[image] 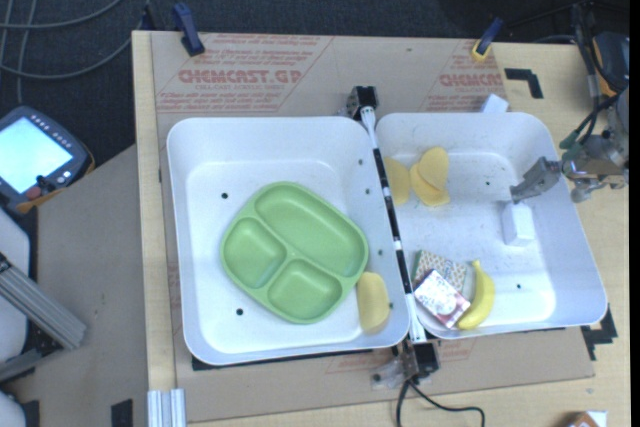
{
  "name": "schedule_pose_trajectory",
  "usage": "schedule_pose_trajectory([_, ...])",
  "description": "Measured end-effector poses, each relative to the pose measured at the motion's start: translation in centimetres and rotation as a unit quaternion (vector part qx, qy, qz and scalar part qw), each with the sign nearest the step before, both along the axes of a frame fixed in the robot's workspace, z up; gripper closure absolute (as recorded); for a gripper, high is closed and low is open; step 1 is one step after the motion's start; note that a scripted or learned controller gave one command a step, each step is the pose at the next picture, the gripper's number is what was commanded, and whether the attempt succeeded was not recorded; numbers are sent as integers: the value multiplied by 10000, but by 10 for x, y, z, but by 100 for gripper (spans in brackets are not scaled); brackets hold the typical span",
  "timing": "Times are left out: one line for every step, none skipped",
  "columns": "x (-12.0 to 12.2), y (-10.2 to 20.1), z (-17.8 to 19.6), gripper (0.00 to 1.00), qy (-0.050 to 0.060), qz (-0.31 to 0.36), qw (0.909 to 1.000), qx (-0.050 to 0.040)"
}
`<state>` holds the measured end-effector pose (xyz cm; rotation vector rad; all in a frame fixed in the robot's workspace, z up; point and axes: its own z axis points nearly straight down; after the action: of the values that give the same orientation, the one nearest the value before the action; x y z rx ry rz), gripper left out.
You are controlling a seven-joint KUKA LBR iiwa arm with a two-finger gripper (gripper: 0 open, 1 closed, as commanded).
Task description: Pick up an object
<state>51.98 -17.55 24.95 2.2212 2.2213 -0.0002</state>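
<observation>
Down at the near edge, two white bins are sitting side by side. Left bin [190,175] is holding a big green plate [293,252] with three little sections, and a small yellow lump [372,301] is lying just beside the plate's near right corner.

Right bin [570,245] is holding the smaller things. A yellow banana [480,296] is lying in the near left corner, touching a little printed packet [440,295]. Farther back, two pale yellow pieces [422,177] are resting near the wall between the bins.

The claw [527,185] is hanging over the right side of that bin, well apart from the banana. I cannot tell if its fingers are spread or pressed together, and nothing is showing between them.

I am guessing the banana is the easiest pick. It is looking light and a bit soft, with smooth skin, so squeezing gently across its fat middle should be working best. The plate is looking stiff but too wide and flat to pinch.
</observation>
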Motion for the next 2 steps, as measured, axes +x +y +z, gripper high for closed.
schedule_pose_trajectory([84,50,-139,0,14,4,10000,7])
schedule_pose_trajectory([18,18,-164,0,11,-7,10000,2])
